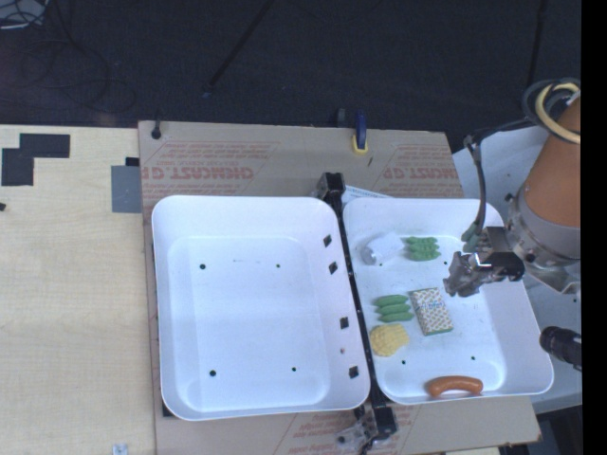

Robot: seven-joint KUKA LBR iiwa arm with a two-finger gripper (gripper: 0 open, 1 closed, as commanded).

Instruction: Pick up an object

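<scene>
Over the right bin's (pixel 531 368) right edge: approach.
My gripper (pixel 462 278), state unclear; I should centre above the green-speckled flat packet (pixel 432 311) before descending.

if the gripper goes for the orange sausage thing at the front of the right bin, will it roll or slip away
The orange sausage-shaped piece looks rounded and smooth, so it may roll or squirt out of a pinch across its width. It lies close to the right bin's front wall, which could stop it rolling far. It looks like a light toy, probably easy to lift.
</scene>
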